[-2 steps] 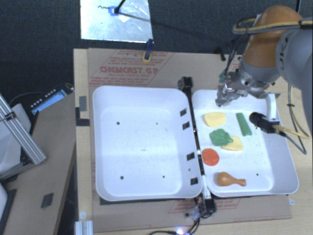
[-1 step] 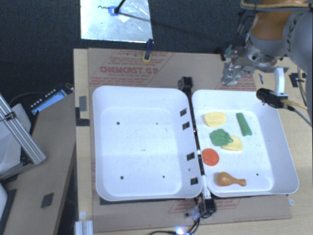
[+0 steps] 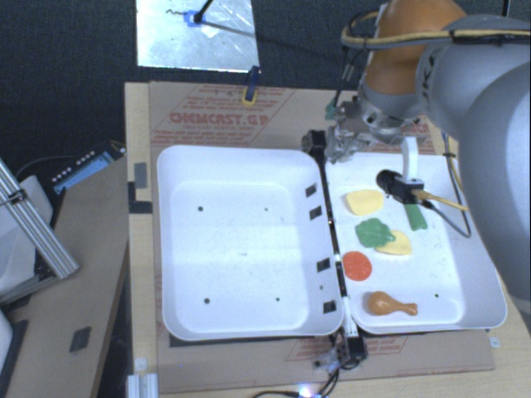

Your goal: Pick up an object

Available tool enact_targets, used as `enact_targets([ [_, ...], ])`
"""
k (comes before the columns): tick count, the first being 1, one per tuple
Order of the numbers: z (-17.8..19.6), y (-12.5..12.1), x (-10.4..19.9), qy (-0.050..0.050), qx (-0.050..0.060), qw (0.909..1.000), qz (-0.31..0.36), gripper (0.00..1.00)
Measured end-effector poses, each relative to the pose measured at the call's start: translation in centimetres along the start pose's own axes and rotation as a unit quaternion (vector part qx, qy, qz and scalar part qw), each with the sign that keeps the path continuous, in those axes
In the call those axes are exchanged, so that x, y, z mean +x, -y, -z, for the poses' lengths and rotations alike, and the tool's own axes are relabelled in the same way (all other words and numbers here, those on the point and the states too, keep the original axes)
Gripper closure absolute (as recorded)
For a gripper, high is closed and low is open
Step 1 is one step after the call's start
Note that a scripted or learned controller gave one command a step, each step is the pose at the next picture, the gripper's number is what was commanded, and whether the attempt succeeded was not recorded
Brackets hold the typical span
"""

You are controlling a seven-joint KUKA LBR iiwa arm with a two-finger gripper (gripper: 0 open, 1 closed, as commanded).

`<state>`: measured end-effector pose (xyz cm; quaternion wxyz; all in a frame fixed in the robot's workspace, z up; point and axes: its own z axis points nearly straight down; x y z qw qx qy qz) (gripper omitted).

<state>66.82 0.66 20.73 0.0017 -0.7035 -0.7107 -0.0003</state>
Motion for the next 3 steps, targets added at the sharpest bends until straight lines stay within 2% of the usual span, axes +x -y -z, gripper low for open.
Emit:
enact_targets([
  [1,4.6,-0.1,-3.6,0.002,-0.004,1.0,-0.005,1.0],
  [2,11.8,-0.1,-4.0,0.002,-0.006,1.0,-0.003,1.0],
  [3,-1.0,0.2,-2.4,0.001,0.004,1.0,-0.003,1.0],
])
